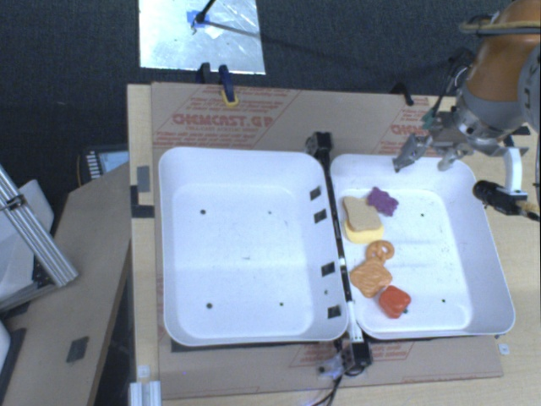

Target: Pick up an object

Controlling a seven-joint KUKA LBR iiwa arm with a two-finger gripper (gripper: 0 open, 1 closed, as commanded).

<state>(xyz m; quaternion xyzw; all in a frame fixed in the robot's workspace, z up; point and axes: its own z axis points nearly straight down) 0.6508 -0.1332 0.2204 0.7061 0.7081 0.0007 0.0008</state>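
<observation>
The right bin holds several small toy foods along its left side: a purple piece, a tan slice on a yellow base, an orange pretzel shape, an orange lump and a red piece. My gripper hangs above the bin's back rim at the upper right, its two fingers spread open with nothing between them. It stands up and to the right of the purple piece, well apart from all the objects.
The left bin lies beside the right one, with a black clip strip between them. A shiny metal plate rests at the back. Aluminium rails stand at the far left.
</observation>
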